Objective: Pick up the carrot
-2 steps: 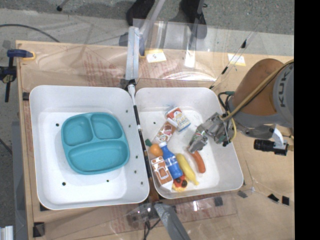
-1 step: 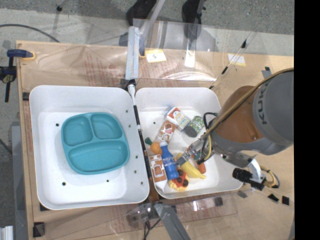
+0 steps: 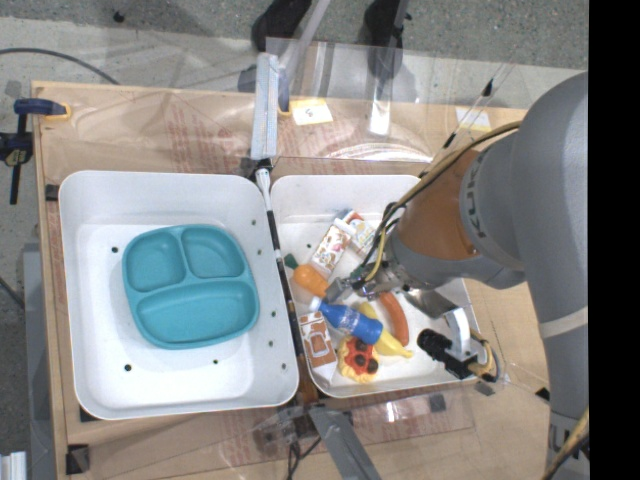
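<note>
You've got two shallow white bins side by side on the surface (image 3: pixel 150 128): the left bin (image 3: pixel 75 298) in the left-centre of the frame, the right bin (image 3: pixel 300 193) in the centre-right. One teal plate (image 3: pixel 188 285) sits in the left bin: smooth plastic, rounded rectangle, three compartments, one long at the bottom and two smaller at the top.

The right bin holds a loose pile. Count by what you can make out: one carrot (image 3: pixel 396 317), one small carton (image 3: pixel 340 245) with red and white print, one blue bottle (image 3: pixel 350 320), one round orange piece (image 3: pixel 309 279), one yellow banana-like shape (image 3: pixel 378 336), one small flat card (image 3: pixel 317 336) with brown print, and a red-and-yellow lump (image 3: pixel 358 360) at the bottom of the pile, too jumbled to name.

The carrot is a smooth, orange, tapered stick lying on a slant in the lower middle of the right bin, its top end under the wrist, its lower end pointing toward lower right. It touches the yellow shape on its left.

One arm (image 3: pixel 520 208) comes in from the right of the frame, grey and glossy with an orange band. The jaws (image 3: pixel 352 286) are low in the pile, just left of the carrot's upper end, near the blue bottle. Cables and the wrist crowd that spot, so you cannot tell whether the jaws are apart or together, and nothing shows between them.

One blue-handled clamp (image 3: pixel 25 118) grips the surface edge at upper left.
</note>
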Controlling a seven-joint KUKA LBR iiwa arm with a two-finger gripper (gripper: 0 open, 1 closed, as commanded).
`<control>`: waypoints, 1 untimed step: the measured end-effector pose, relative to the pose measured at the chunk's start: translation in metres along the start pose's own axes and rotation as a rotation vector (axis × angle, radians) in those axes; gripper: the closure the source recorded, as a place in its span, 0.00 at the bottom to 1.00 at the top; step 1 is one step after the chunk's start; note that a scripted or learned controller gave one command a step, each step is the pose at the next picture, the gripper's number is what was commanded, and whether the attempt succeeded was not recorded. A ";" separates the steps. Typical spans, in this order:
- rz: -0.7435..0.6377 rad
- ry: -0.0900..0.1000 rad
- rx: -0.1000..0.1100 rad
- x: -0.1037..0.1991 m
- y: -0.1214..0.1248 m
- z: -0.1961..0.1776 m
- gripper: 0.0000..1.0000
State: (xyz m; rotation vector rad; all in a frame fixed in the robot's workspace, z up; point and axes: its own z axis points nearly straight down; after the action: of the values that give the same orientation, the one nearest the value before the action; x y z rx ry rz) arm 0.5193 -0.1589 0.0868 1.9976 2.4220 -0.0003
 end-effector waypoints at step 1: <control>0.317 0.002 0.004 0.027 0.050 -0.002 0.00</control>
State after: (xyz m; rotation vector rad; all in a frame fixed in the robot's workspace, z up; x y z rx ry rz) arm 0.5630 -0.1227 0.0889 2.3576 2.0792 -0.0017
